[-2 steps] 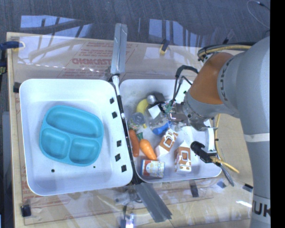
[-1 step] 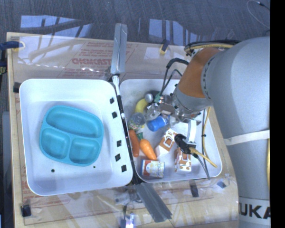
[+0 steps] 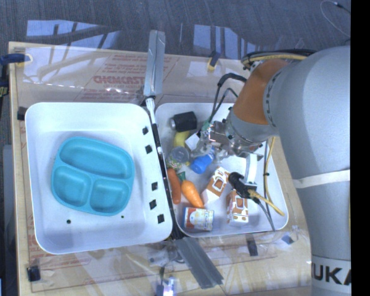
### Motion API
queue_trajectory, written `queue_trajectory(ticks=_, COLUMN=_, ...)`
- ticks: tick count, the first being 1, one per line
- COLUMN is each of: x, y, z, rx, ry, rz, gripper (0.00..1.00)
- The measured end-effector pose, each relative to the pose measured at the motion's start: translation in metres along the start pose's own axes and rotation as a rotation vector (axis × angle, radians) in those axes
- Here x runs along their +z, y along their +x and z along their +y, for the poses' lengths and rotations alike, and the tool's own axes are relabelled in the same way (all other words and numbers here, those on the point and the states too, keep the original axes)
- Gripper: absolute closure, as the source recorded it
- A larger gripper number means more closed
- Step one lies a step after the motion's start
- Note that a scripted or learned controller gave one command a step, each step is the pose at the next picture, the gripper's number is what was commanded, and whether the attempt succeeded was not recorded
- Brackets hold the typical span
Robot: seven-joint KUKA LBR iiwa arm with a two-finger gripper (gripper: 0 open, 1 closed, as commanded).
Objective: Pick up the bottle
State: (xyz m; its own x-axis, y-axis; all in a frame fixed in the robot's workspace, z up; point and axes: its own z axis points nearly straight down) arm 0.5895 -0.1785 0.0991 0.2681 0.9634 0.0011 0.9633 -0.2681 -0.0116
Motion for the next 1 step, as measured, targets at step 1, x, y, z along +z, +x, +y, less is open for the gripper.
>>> queue_trajectory(ticks=1, x=-0.1172, y=0.0699, z=0.0022, rx=0.010, ry=-0.007, rz=-0.001, gripper=1.00)
